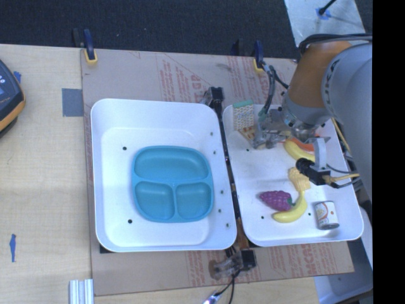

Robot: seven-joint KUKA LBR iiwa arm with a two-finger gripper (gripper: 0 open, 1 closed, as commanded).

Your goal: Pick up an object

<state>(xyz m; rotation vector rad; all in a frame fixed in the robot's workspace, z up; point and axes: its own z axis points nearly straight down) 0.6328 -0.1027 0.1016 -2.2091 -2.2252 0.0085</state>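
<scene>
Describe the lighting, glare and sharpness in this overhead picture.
Camera view: even, soft light; the left white bin looks bright but not blown out; the grey arm casts shade over the gripper; small items like the white can look slightly soft.

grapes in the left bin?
No. The grapes lie in the right bin, beside a banana; the left bin holds a blue tray.

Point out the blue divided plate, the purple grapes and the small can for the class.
blue divided plate (171, 183), camera view, centre ridge.
purple grapes (276, 199), camera view, middle of bunch.
small can (326, 215), camera view, its side label.
</scene>
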